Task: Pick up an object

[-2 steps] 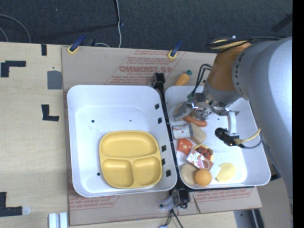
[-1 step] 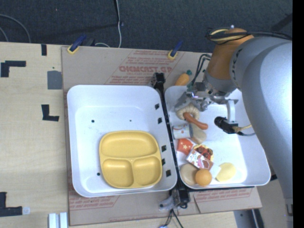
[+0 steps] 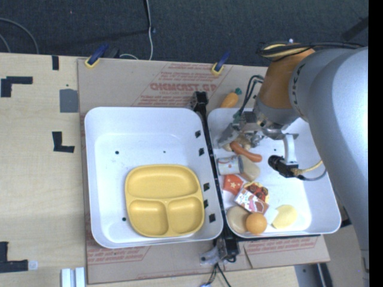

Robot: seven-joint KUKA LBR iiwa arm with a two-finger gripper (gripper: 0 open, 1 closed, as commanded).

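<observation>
Objects for picking sit in the right bin (image 3: 317, 187), crowded along its 9 o'clock side against the divider. Sausage (image 3: 246, 152), red-orange, lies at a slant just below the gripper (image 3: 242, 130); whether it touches the fingertips cannot be made out. Gripper is seen from above, its metal parts tangled with cabling, so its opening cannot be told. Arm (image 3: 335, 100) enters from 3 o'clock and covers the bin's 1 to 3 o'clock portion; the orange band (image 3: 278, 85) hides whatever lies under it. Orange carrot-like item (image 3: 230, 100) sits at 12 o'clock of the gripper, partly cut off by the arm's hardware. Toward 6 o'clock: a red item (image 3: 233, 183), a red-and-white packet (image 3: 254, 198), an orange ball (image 3: 256, 223) resting on a tan disc (image 3: 237, 219), and a pale yellow lemon-like item (image 3: 285, 216) just beside the ball. A small pale item between sausage and red item is too blurred to identify. Left bin (image 3: 102, 136) holds a yellow divided tray (image 3: 163, 197) toward its 5 o'clock corner. Both bins rest on cardboard (image 3: 167, 85), clamped at 12 o'clock by two blue-yellow clips.
</observation>
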